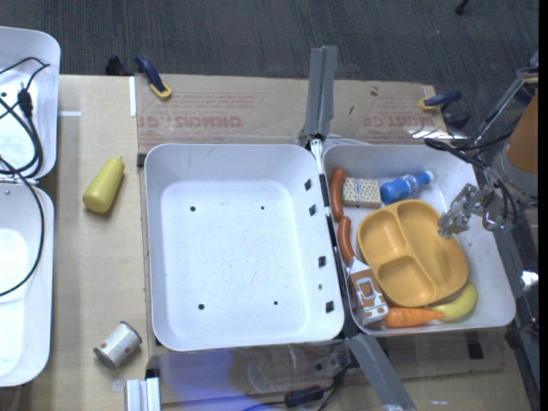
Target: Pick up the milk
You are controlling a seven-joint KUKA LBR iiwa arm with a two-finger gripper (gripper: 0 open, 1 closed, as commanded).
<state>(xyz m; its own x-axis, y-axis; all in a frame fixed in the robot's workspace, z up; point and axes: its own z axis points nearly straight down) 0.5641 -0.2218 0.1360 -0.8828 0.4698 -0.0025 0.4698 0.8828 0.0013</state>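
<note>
One hand (454,217), finger state unreadable, hovers at right bin's (505,311) far side. Milk (368,296) lies left and nearer camera, across yellow plate (413,255), long axis running toward camera, beside carrot (413,317).

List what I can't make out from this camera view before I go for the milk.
- Milk carton: partly under the yellow divided plate; label too small to read.
- Claw: too small and blurred to judge its state.
- Banana: mostly hidden by the plate.
- Arm: cut off at right edge.
</note>
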